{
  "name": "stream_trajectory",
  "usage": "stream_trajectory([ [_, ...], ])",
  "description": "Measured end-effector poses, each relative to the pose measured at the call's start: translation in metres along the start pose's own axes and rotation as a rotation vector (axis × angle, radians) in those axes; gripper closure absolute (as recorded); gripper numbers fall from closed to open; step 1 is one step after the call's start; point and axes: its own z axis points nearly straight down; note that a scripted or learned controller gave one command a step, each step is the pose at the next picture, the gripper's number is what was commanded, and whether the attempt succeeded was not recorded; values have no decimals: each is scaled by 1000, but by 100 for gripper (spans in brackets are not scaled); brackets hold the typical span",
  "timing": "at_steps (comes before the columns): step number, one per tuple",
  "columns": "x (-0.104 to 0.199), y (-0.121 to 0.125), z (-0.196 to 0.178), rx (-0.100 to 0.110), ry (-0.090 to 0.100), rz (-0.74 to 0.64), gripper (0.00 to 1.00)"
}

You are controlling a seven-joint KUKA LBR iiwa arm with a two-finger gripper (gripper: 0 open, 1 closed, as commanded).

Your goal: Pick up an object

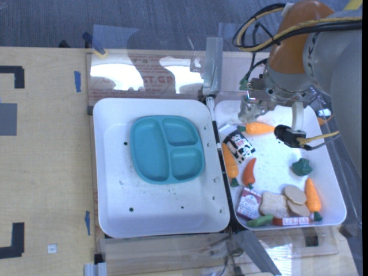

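My gripper (250,111) hangs over the back left part of the right bin (332,171), under the orange band of the arm. Just below it and to its right lies a small orange carrot (259,129); whether they touch I cannot tell. A black-and-white toy (240,144) lies a little nearer the front. Further forward are a long orange piece (230,163) against the bin's left wall and a red pepper (249,172). Nothing shows held in the gripper.
The right bin also holds a green broccoli (301,167), another carrot (312,194), bread slices (282,202), a red packet (249,204) and a green bean (260,220). A teal divided plate (168,148) lies in the left bin (109,200). A divider wall runs between the bins.
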Motion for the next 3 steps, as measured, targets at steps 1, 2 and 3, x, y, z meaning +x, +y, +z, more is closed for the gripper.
stream_trajectory([
  [1, -40, -89, -39, 0, 0, -92, 100],
  [2, -39, -89, -37, 3, 1, -93, 0],
  [3, -28, -27, 2, 3, 0, -118, 0],
])
